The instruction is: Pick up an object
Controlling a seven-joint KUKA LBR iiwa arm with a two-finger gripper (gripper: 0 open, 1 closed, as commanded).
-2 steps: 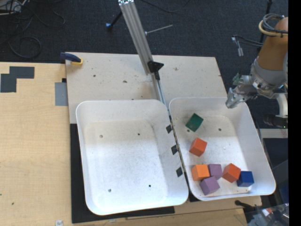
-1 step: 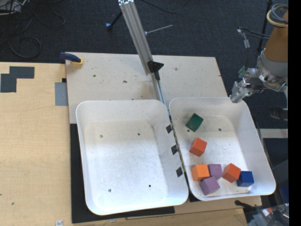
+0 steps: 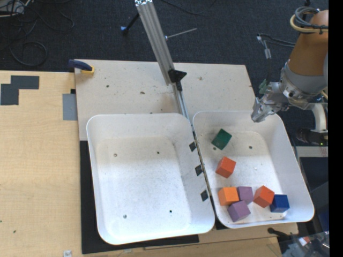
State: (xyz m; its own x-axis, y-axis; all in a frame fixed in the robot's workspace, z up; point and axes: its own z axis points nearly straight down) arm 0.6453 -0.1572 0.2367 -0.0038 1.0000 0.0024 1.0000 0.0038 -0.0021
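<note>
Finds the gripper (image 3: pixel 261 113) poised at the far rim of the right bin (image 3: pixel 300 171), hanging from the grey wrist under the orange band. Cannot tell from this slant whether it is apart or together; sees nothing gripped in it.

Places the green cube (image 3: pixel 221 139) nearest, below and left of the gripper in the picture, lying apart from it on the bin floor. Puts the red-orange cube (image 3: pixel 225 166) further on in the same direction, just past the green one. Locates the rest well away from the gripper, bunched at the bin's near wall: an orange cube (image 3: pixel 229 195) touching a purple cube (image 3: pixel 245 193), a second purple cube (image 3: pixel 238 210) just in front of that pair, then another red-orange cube (image 3: pixel 263 196) with a blue cube (image 3: pixel 280 203) pressed against it, almost straight down-picture from the gripper.

Leaves the left bin (image 3: pixel 96 143) far off to the gripper's left in the picture, beyond the dividing rims.
</note>
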